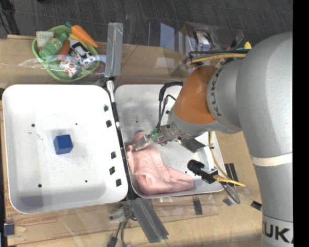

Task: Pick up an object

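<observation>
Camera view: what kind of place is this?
Likely a robot grasping test cell: a KUKA arm over two white bins, a blue cube, a pink cloth, taped cardboard bench.

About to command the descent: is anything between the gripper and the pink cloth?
Nothing visible. The gripper is at the upper edge of the pink cloth in the right bin, with no other object between them.
</observation>
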`<action>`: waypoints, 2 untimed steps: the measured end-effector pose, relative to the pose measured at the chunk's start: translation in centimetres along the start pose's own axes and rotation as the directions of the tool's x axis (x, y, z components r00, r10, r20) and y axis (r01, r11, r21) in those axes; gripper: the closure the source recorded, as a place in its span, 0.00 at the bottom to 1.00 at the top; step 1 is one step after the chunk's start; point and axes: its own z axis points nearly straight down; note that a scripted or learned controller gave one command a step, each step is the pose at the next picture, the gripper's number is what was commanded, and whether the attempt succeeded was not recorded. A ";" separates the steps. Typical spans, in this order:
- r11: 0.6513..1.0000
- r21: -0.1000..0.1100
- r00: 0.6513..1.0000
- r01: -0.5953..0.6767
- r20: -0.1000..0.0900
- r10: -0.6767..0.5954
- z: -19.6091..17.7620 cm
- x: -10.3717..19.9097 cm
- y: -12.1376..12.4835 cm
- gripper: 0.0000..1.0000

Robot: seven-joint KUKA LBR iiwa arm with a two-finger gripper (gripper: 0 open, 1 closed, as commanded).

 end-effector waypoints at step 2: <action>0.999 0.002 0.999 -0.047 -0.001 0.047 0.1 1.5 1.5 0.00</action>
